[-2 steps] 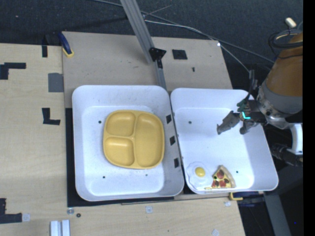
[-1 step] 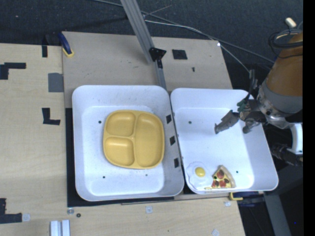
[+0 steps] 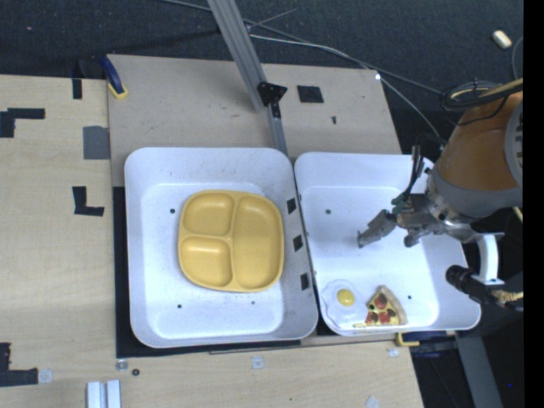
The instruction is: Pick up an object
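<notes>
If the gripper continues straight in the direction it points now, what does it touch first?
Probably the bare white floor of the right bin: the gripper points leftward and down, with nothing in front. Height is unclear.

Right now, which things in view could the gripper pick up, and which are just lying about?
For the job:
gripper
fried egg
pizza slice
yellow plate

Lying about:
left bin
right bin
metal pole
blue clamp
cables

Tan bench (image 3: 195, 100) carries two white bins side by side. Left bin (image 3: 144, 228), right bin (image 3: 340, 177), edges touching.
</notes>
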Motion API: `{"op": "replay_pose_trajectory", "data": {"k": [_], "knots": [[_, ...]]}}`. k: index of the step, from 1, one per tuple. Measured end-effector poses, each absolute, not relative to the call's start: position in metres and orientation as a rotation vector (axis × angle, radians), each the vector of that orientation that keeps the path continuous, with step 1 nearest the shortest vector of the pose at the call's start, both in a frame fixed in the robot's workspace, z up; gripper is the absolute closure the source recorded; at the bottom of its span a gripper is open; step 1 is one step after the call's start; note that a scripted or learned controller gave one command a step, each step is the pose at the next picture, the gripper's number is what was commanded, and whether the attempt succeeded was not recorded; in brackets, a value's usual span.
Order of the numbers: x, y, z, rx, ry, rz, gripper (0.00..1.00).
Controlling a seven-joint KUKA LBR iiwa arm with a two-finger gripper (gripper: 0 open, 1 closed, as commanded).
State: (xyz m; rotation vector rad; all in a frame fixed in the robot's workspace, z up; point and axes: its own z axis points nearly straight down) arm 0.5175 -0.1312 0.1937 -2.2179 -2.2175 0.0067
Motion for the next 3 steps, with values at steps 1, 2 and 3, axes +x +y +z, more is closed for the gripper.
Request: {"op": "replay_pose_trajectory", "data": {"k": [1, 2, 3], "knots": [[0.514, -0.127, 0.149, -2.218, -2.218, 0.006, 0.00], [0.513, -0.131, 0.087, -2.221, -2.222, 0.002, 0.00], [0.514, -0.131, 0.100, -2.222, -2.223, 0.001, 1.00]]}}
